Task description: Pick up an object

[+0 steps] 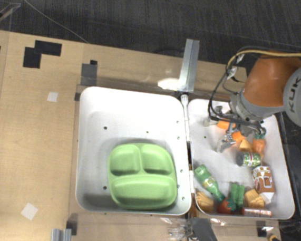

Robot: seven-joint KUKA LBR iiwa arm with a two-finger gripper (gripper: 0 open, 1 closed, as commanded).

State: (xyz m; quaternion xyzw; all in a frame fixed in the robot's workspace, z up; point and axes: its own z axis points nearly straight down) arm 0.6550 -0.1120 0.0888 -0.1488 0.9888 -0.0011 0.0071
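White plastic makes the two shallow bins: the left bin [93, 138] holds a big green plastic tray with three sections [142, 176] at 6 o'clock. The grey arm with the orange band [273, 84] reaches into the right bin [204, 114], its gripper [237, 136] among orange toys [239, 137] at 12 o'clock. I cannot tell how the claw stands. A green plastic bottle [208, 182] lies at 7 o'clock.

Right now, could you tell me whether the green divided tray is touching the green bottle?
Apart. The camera view shows the green divided tray in the left bin and the green bottle in the right bin, with the bin walls between them.
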